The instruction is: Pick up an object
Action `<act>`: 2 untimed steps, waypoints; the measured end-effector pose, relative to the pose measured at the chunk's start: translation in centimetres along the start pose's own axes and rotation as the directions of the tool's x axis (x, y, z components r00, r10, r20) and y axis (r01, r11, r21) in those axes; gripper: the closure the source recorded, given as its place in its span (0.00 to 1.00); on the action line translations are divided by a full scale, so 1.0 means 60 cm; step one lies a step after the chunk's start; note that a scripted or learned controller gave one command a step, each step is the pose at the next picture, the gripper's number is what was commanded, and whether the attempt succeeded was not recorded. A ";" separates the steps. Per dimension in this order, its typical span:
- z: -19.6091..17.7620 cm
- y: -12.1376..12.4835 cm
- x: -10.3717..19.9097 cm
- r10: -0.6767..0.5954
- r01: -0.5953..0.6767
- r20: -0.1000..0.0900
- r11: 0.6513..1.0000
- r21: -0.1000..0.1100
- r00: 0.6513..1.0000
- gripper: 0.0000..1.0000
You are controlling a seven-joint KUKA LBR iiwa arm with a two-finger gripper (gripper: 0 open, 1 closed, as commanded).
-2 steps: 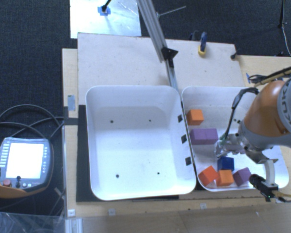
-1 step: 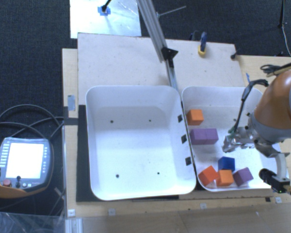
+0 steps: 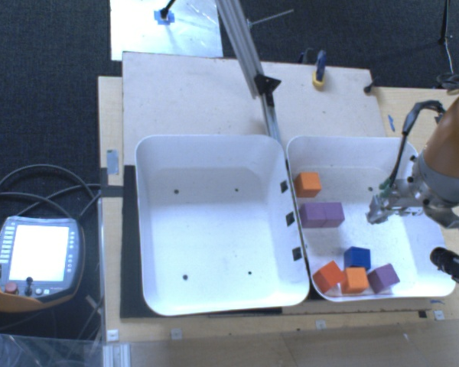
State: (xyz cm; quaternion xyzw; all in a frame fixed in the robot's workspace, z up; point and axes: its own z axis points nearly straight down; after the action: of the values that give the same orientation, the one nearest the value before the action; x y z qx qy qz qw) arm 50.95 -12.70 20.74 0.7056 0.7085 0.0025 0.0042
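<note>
Nearest the camera, along the front wall of the right bin (image 3: 413, 293), sits a tight cluster: an orange-red block (image 3: 328, 275), an orange cube (image 3: 356, 280) touching it, a purple cube (image 3: 383, 278) just beside that, and a blue cube (image 3: 357, 257) pressed in behind them. They crowd that front edge, so there is little room to come at them from the near side. Farther back, a longer purple block (image 3: 322, 215) lies close to the wall shared with the left bin (image 3: 149, 205), and a small orange cube (image 3: 308, 183) sits just beyond it, also near that wall. The middle and far right of my bin's floor are open. My gripper (image 3: 378, 212) hangs over that open floor, right of the purple block and apart from it, my arm (image 3: 447, 155) reaching in from the right. How my jaws stand I cannot tell; nothing shows between them.
</note>
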 end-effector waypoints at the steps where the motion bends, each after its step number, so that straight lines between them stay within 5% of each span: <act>1: -0.076 0.005 -0.001 -0.001 0.001 -0.001 1.000 0.001 1.000 1.00; 2: -0.083 0.025 0.082 -0.006 0.006 -0.004 1.000 0.006 1.000 1.00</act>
State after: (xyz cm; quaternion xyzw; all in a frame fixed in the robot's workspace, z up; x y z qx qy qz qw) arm 52.36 -7.76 25.70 0.7034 0.7108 0.0018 0.0007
